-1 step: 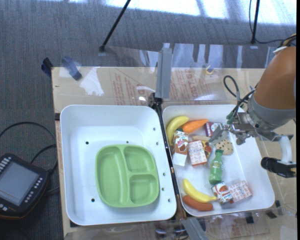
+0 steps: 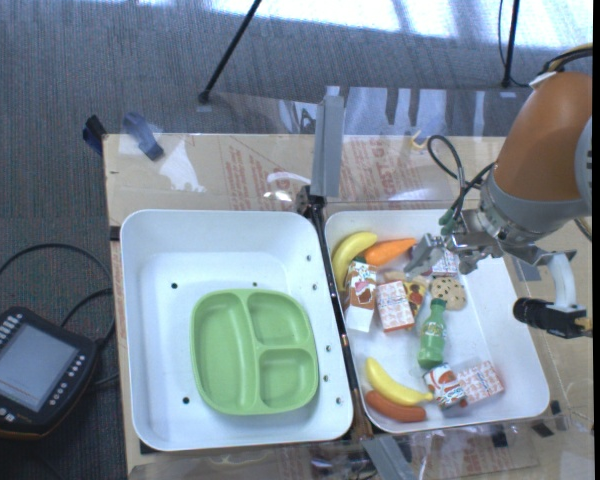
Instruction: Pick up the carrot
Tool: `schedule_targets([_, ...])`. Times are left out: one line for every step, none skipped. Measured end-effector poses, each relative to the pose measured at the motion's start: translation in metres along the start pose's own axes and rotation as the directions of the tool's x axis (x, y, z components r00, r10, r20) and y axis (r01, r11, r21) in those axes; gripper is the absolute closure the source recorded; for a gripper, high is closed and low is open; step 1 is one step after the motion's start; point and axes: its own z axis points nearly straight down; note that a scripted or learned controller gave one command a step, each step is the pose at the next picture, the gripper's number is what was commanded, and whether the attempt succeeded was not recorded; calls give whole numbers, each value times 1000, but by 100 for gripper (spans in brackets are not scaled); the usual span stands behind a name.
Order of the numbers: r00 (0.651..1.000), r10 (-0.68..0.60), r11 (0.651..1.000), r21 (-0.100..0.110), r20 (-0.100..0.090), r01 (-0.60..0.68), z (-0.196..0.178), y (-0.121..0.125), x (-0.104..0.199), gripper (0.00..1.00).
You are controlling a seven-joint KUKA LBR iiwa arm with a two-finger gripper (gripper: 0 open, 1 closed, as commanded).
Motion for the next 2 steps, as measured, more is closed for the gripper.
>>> schedule_targets([975,-221,975,0,1,221,20,38,-15,0])
schedule_targets([883,-469,883,0,0,469,110,76,-41,0])
